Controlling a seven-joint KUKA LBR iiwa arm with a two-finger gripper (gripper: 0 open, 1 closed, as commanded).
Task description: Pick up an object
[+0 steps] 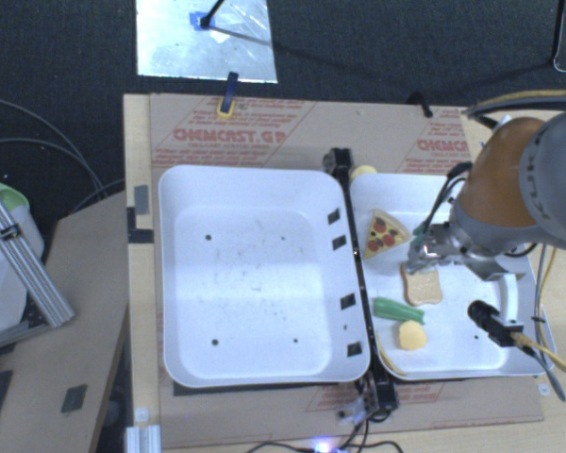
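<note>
The right bin (472,359) holds a toy pizza slice (384,233), a slice of toast (423,287), a green bean-like piece (392,310) and a yellow lump (411,336). A small yellow ball (363,172) rests at the bin's far left corner. My gripper (424,252) hangs low over the right bin, right above the far edge of the toast and to the right of the pizza slice. The wrist hides the fingertips.
The left bin (184,281) stands beside the right one, with black clips (341,243) along the shared rim. A black bracket (491,323) sticks out of the arm over the right bin's near right part. Cables run along the right side.
</note>
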